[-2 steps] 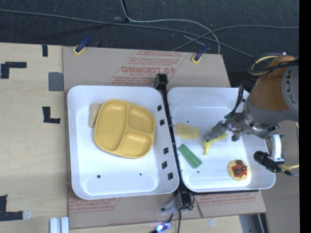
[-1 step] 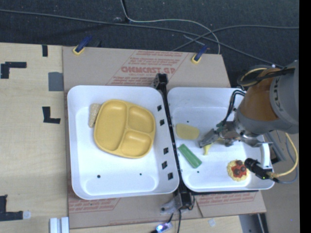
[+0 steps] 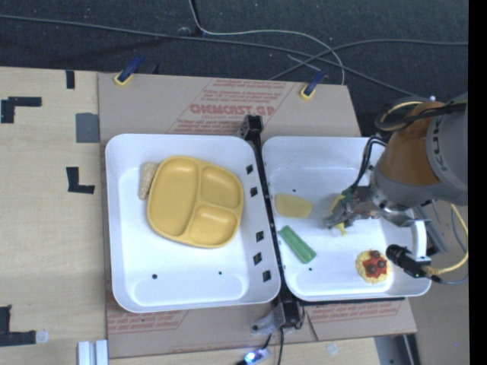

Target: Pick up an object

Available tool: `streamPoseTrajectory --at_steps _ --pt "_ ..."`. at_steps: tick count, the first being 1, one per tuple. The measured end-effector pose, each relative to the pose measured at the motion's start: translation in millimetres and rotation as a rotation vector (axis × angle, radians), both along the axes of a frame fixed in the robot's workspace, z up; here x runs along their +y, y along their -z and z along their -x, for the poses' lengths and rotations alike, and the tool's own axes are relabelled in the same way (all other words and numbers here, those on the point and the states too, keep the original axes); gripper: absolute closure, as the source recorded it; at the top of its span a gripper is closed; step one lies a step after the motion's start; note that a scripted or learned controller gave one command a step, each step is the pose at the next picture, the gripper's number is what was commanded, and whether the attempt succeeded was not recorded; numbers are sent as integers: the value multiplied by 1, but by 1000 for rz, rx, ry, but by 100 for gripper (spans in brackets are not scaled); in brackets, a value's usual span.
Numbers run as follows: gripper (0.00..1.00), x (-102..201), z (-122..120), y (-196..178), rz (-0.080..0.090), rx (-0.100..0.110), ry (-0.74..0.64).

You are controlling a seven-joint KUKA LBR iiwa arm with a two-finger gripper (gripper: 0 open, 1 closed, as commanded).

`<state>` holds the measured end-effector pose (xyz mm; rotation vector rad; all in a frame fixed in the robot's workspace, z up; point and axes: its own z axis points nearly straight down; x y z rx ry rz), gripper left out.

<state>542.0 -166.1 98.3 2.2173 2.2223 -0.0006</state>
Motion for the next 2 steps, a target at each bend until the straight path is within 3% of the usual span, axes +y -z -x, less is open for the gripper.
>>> streamPoseTrajectory --at_steps 2 --pt "100 -11 0 -88 -2 0 1"
